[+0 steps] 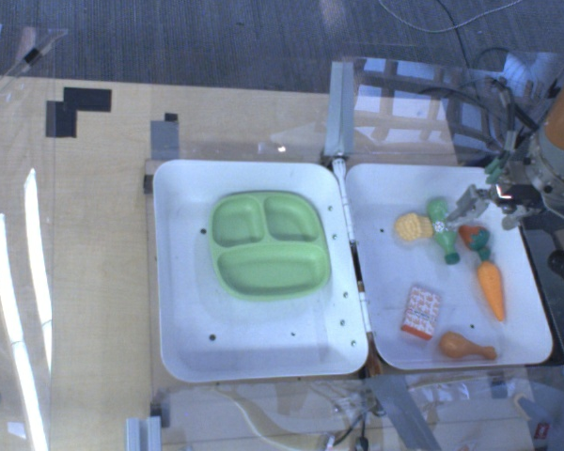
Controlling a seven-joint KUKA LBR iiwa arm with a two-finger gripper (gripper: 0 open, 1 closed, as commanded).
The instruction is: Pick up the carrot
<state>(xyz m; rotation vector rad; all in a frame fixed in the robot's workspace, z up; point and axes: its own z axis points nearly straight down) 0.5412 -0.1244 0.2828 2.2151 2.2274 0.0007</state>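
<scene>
The carrot (492,289) is orange with a green top and lies lengthwise near the right wall of the right bin (385,271). My gripper (487,212) hovers over the bin's upper right part, above and apart from the carrot. Its two grey fingers (462,205) stand spread, open, with nothing between them. The left finger reaches toward a green toy (442,228), and a red and teal toy (475,239) sits just under the gripper.
A yellow corn piece (412,225), a red patterned packet (420,310) and a brown drumstick (465,348) share the right bin. The left bin (183,280) holds a green divided plate (268,244). Cables and a frame stand behind the right bin.
</scene>
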